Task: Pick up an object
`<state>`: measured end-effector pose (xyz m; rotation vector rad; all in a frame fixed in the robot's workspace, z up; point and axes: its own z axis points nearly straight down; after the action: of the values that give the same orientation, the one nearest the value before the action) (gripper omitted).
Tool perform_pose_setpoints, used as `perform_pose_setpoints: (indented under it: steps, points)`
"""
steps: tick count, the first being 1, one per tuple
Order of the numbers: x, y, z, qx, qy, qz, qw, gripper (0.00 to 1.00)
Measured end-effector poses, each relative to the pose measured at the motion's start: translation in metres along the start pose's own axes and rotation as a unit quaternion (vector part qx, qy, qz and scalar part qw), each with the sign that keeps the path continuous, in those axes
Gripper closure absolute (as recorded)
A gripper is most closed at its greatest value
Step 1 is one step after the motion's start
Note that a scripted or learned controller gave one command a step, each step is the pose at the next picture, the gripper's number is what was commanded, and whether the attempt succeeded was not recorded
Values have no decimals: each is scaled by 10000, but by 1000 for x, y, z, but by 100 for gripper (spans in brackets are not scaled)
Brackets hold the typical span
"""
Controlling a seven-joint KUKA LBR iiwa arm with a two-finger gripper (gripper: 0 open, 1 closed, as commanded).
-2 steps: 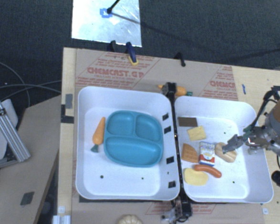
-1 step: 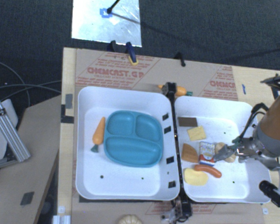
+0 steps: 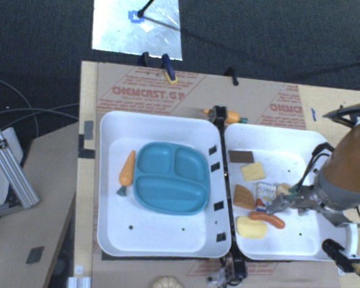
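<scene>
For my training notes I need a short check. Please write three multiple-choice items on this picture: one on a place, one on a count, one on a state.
1. Where does the carrot lie?
A. in the left bin, beside the blue plate
B. in the right bin
C. on the blue plate

2. How many compartments does the blue plate have?
A. two
B. three
C. five

3. How does the sausage lie?
A. flat on the bin floor
B. lifted above the bin
C. on the plate

Key:
1 A: the carrot lies left of the blue plate.
2 B: three hollows show.
3 A: the sausage rests in the right bin, by the pincer.
</scene>
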<state>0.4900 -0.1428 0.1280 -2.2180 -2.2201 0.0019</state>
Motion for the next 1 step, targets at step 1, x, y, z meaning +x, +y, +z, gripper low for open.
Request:
perform_pose_setpoints:
  steps: [1]
  points:
    - [1, 5, 41, -69, 5, -2, 10000, 0]
